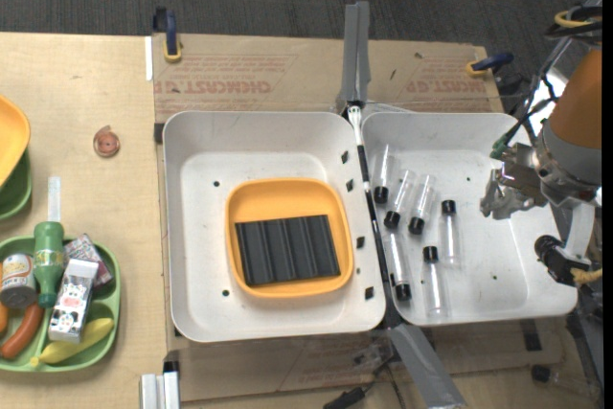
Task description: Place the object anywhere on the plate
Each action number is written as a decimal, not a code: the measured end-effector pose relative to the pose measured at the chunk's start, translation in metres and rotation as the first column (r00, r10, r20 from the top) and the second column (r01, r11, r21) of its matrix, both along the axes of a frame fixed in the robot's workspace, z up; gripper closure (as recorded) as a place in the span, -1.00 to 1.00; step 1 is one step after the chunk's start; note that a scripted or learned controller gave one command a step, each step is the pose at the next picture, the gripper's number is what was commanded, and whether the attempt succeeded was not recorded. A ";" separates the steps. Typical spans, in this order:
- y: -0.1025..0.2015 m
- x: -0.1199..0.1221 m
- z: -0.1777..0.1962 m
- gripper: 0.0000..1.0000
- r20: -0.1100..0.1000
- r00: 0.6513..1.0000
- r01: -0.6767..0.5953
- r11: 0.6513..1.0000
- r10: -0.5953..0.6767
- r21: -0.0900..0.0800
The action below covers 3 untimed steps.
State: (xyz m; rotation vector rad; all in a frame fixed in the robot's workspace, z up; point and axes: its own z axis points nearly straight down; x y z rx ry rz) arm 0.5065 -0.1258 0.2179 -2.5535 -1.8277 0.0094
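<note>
Where the bench comes nearest, at lower left, a green tray [107, 332] holds toy food, a small carton and a green bottle [47, 261]. To its right the two white bins sit side by side, their inner walls touching.

Six clear tubes [436, 281] with black caps lie loose in the right bin [503, 300], all in its left half: two toward the near wall, four more spread farther back, most lying roughly lengthwise, away from the camera. They are the loose objects here, and all are on the bin floor, well apart from the plate.

The orange plate [287, 191] rests flat in the middle of the left bin [192, 206], with a black ribbed slab [287, 249] lying in it.

Over the right side of the right bin hangs the gripper [498, 201], apart from the tubes; I cannot tell whether it is spread or pressed together. The arm [586, 105] rises behind it at the right edge.

Farther back, brown cardboard [239, 83] lies under the bins, a blue clamp [165, 26] at its left corner and another [493, 64] at its right. A pink disc [107, 142] lies on the wood left of the bins.
</note>
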 end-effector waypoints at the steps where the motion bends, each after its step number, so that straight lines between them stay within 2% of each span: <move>1: -0.016 0.055 0.030 1.00 0.003 0.976 -0.217 0.976 0.217 0.001; 2: -0.038 0.148 0.028 1.00 0.003 0.961 -0.275 0.961 0.275 0.001; 3: -0.084 0.153 0.050 1.00 0.005 0.906 -0.424 0.906 0.424 0.000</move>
